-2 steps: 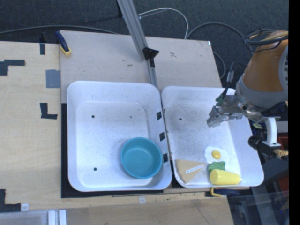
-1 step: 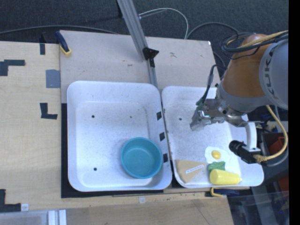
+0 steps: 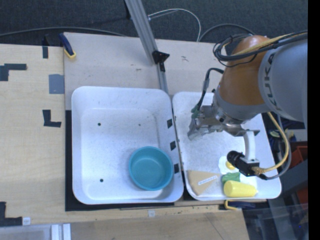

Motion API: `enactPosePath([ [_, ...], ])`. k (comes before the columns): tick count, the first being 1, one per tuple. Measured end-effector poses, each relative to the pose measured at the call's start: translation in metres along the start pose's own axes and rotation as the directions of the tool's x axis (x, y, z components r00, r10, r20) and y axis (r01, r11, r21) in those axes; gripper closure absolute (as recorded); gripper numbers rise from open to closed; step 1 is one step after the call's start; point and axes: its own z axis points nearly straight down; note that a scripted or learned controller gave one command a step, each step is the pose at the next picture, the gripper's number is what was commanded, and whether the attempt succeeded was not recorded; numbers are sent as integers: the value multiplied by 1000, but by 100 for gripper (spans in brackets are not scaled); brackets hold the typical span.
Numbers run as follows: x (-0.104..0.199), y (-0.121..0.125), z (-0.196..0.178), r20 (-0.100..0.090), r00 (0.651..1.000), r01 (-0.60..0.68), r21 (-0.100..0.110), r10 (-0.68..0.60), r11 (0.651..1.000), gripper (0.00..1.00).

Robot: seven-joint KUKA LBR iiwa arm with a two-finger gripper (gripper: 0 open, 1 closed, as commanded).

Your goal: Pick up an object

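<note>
My gripper [image 3: 196,129] hangs over the upper left part of the right bin [image 3: 210,151], under the orange wrist band. I see nothing between its fingers. In that bin's front right corner lie a tan wedge-shaped block [image 3: 202,181], a yellow object [image 3: 239,188], a small green piece [image 3: 230,178] and a pale yellow-white piece [image 3: 223,162]. They sit well in front of the gripper, toward the bin's near edge. A blue bowl [image 3: 150,167] stands in the left bin [image 3: 100,134], near its front right corner.
A grey metal pole [image 3: 145,31] slants across the bench above the bins. Black cables [image 3: 227,41] loop around the arm's wrist. A black and white fitting [image 3: 245,161] hangs off the arm above the right bin's objects. A blue-yellow clamp [image 3: 67,45] lies at the bench's back left.
</note>
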Motion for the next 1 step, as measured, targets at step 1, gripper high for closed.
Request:
enactPosePath([
  [1,57,3,-6,1,1000,2,0,-2,1000,100],
])
